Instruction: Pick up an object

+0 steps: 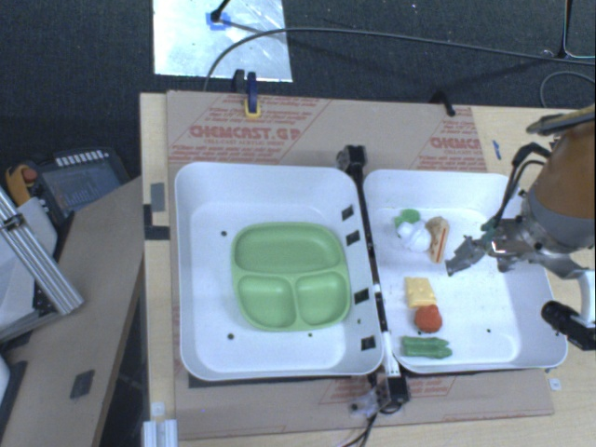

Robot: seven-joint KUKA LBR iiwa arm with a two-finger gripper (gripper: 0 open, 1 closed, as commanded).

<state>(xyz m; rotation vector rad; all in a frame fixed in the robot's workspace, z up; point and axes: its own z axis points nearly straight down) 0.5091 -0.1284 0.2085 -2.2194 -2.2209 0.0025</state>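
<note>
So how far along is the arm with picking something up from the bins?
Nothing looks picked yet. The gripper hangs over the right bin, beside the white and green item and the tan piece. The yellow block, red ball and green pod lie untouched. The grasp and lift remain.

At frame right the gripper (463, 256) hangs over the right bin (484, 189), its dark fingers parted with nothing between them. Left of it lie a white-and-green piece (409, 228) and a hot dog (438, 237); below are a yellow block (420, 292), a red ball (427, 318) and a green pod (426, 346). The left bin (200, 250) holds a green tray (289, 276).
</note>
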